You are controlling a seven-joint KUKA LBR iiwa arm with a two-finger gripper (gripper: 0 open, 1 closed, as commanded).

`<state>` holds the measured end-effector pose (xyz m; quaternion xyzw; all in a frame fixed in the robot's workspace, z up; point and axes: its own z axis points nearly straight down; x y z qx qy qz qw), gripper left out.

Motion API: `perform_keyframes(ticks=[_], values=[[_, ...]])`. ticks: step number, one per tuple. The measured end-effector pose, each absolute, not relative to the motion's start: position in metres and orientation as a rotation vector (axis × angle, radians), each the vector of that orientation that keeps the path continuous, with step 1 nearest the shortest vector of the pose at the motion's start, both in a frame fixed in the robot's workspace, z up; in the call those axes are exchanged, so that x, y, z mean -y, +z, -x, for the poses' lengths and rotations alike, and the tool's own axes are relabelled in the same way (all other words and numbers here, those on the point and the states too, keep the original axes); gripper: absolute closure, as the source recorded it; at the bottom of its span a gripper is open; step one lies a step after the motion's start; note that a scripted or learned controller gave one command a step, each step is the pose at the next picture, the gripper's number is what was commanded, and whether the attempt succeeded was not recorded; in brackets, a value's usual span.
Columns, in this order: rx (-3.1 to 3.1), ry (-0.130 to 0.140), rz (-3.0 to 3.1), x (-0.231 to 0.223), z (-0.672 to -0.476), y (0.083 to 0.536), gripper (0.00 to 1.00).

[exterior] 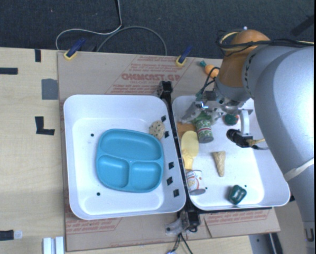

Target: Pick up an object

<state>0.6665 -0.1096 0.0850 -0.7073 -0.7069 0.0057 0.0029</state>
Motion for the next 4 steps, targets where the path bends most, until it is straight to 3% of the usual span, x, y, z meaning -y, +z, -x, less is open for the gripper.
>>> perform_keyframes(ticks=[1,2,3,4], values=[[2.214,0.018,2.217,0.110,-0.666,0.095,1.00],[2.214,0.021,2.217,0.110,-0.666,0.094,0.00],[2.222,-0.006,2.226,0.168,-0.640,0.087,0.00],[2.220,0.002,2.195,0.206,-0.669,0.086,0.00]])
